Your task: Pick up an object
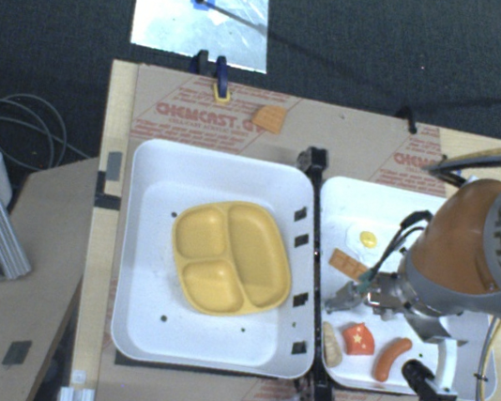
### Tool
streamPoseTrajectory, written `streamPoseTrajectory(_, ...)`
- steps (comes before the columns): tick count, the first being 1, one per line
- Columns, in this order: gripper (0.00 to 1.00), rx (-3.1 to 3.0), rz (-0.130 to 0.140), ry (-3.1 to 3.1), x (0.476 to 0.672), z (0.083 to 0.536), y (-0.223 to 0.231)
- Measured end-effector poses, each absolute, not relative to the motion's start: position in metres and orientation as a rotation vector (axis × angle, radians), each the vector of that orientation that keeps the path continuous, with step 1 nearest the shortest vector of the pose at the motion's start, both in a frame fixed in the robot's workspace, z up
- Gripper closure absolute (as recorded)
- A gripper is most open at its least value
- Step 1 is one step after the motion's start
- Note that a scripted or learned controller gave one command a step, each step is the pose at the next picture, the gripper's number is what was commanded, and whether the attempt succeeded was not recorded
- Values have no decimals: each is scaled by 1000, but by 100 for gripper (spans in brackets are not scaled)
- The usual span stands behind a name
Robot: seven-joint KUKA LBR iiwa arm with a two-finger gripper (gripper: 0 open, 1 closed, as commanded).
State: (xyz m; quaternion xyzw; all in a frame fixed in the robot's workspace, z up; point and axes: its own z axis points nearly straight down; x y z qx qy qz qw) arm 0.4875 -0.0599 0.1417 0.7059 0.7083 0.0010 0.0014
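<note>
I read red "CHEMCAST" lettering on the brown sheet (210, 114) covering my counter, along its far edge behind the left bin; a cut-off repeat showed near the far right corner. The smaller print beneath was illegible.

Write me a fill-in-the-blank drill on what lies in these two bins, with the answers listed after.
1. The yellow divided plate lies in the ____ bin as the camera sees it.
2. That plate has ____ compartments.
3. The fried egg has a ____ yolk.
4. The sausage lies in the same bin as the egg, nearer the ____ edge of the picture than the egg.

Missing words: left; three; yellow; bottom
</note>
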Motion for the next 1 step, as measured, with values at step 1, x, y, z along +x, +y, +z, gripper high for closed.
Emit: streamPoseTrajectory(1,0,2209,8,2222,575,85,-86)
